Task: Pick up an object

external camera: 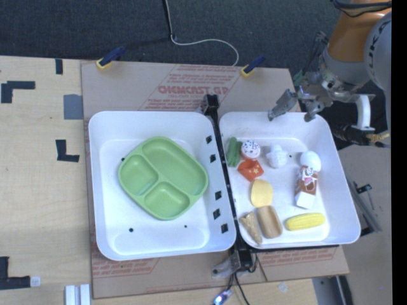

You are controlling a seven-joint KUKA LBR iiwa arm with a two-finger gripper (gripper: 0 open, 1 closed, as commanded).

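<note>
- Nearest the camera: front rim of the right bin [299, 241], with a hot dog in a bun [268, 222] and a wedge of bread [250, 227] lying just inside it, touching each other.
- Beside them, a corn cob [305, 221] lies along the front wall, apart from the bun.
- Above the bun, a yellow rounded piece [261, 192]; above that, a red piece [250, 169], a white ball with red spots [250, 149] and a green pod-like item [233, 151] against the bin's left wall.
- Mid-bin: small white figure [277, 156]. To its right a white ball [310, 160] sits just over a small carton, white with red-brown print [306, 189].
- Left bin [102, 183] holds a green divided tray [163, 178], tilted diagonal, three compartments.
- Both bins sit on a cardboard sheet [184, 88] on the wood worktop [38, 189]; blue-yellow clamps at the sheet's back corners.
- Arm enters upper right. Pincer [294, 107] hangs over the back rim of the right bin, fingers spread apart, released, nothing between them. Well apart from every object in the bin.
</note>
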